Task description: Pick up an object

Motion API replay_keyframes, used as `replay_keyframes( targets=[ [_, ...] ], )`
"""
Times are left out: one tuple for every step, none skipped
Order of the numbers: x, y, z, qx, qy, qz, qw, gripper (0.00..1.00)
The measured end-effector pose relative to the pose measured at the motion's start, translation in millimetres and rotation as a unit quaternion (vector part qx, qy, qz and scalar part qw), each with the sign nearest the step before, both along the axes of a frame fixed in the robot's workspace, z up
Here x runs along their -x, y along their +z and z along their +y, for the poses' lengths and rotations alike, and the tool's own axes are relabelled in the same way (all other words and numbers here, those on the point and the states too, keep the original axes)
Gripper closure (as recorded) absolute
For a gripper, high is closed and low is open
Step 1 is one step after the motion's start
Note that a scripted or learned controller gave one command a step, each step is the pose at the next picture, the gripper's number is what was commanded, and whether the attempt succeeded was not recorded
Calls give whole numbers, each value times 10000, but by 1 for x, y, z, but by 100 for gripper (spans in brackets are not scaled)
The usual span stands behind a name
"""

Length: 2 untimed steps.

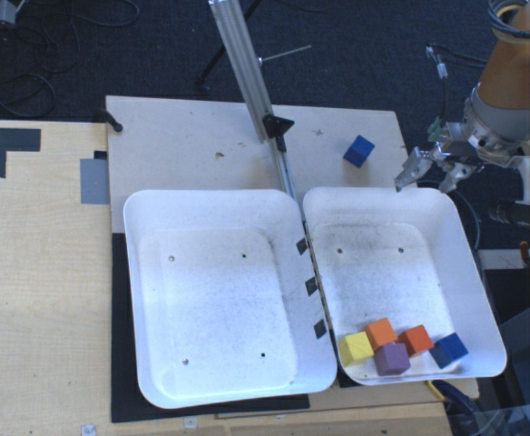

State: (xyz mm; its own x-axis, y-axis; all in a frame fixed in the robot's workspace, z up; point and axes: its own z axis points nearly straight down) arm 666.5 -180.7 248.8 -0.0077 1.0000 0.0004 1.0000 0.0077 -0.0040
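Orange cube (380, 331) is sitting in the right bin (456, 234) — likely light, rigid, best pinched across flat faces — while the gripper (426, 174) is hovering open, holding nothing.

Two shallow white plastic bins (212, 371), smooth, faintly speckled grey; pale matt wooden bench board (183, 143); light wood-grain tabletop (38, 280); ribbed silvery metal rail (247, 71); small matt coloured cubes (392, 343), possibly foam; dark rough carpet floor (356, 25).
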Motion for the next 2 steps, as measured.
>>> replay_keyframes(
  targets=[
    [65, -159, 5, -7, -47, 8, 10000, 0],
    [149, -156, 47, -3, -52, -18, 10000, 0]
  ],
)
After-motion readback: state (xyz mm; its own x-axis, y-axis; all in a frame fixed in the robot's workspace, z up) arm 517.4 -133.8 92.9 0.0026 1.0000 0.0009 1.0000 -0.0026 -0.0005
